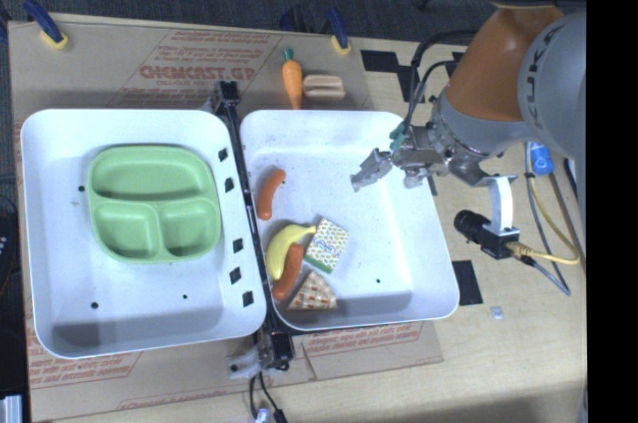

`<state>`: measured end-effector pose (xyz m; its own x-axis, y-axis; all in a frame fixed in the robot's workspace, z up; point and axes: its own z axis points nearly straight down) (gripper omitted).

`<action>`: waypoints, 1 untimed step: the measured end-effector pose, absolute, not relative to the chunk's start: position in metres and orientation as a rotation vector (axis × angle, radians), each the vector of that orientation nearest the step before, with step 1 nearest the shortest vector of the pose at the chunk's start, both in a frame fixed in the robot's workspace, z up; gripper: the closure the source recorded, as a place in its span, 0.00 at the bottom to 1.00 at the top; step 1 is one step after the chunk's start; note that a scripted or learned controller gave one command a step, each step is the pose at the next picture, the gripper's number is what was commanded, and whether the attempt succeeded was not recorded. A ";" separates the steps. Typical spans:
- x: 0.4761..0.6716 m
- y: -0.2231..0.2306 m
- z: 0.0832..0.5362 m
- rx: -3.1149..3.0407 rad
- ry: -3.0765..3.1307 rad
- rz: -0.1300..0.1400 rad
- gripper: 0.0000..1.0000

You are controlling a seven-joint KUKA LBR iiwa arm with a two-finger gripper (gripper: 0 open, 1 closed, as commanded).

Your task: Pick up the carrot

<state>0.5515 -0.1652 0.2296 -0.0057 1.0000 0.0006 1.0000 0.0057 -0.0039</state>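
Note:
The carrot [291, 82], orange with a green top, lies on the cardboard just beyond the far rim of the right bin [399, 271], outside both bins. My gripper [372, 168] hangs over the middle right of that bin, pointing left and down. It is open with nothing between its fingers. It is well to the right of the carrot and nearer the camera, apart from it.
A tan bun-like toy [323, 88] lies right beside the carrot. In the right bin are an orange sausage [269, 193], a banana [283, 244], a second sausage [290, 271], a patterned block [327, 245] and a waffle piece [313, 292]. A green divided plate [155, 202] sits in the left bin.

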 end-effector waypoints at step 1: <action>0.558 -0.101 0.141 -2.093 -2.337 0.005 0.00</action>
